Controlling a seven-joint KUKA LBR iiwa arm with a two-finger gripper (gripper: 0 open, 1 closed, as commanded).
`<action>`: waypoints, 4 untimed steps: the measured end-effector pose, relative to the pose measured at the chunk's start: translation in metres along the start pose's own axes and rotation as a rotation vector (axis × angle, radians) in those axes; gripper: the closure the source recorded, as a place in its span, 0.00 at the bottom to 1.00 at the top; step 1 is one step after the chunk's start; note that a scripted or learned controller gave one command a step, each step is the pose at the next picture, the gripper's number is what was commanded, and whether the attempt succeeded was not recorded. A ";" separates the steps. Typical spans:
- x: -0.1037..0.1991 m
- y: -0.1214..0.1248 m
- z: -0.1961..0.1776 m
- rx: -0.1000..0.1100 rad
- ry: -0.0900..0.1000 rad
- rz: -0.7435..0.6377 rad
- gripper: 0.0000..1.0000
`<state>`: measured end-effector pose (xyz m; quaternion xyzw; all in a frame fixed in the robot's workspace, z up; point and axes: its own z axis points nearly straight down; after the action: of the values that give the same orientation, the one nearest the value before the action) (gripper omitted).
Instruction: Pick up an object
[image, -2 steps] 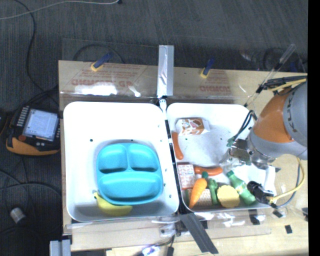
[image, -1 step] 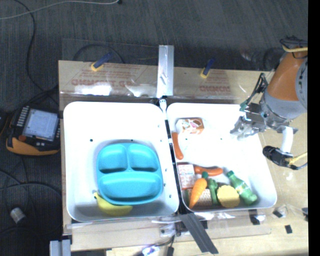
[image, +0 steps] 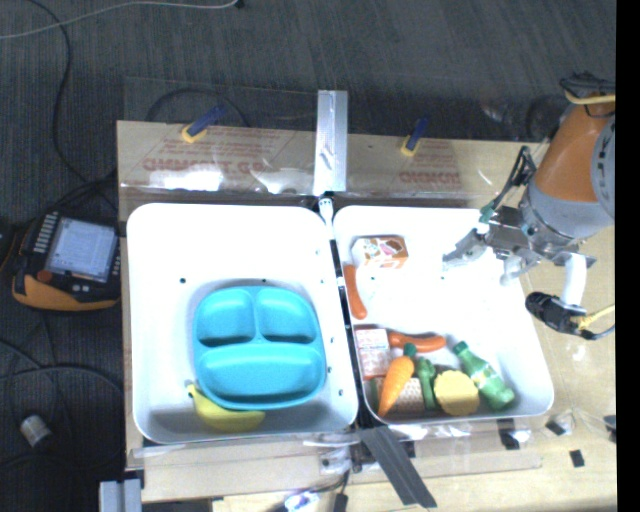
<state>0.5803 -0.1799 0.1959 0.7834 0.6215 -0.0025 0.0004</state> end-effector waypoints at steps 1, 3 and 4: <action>-0.019 -0.025 -0.129 -0.002 0.000 -0.004 0.00; -0.036 -0.076 0.105 -0.014 0.005 -0.136 0.00; 0.026 -0.037 0.106 -0.018 0.002 -0.160 0.00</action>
<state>0.5497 -0.1460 0.0903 0.7312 0.6821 0.0037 0.0066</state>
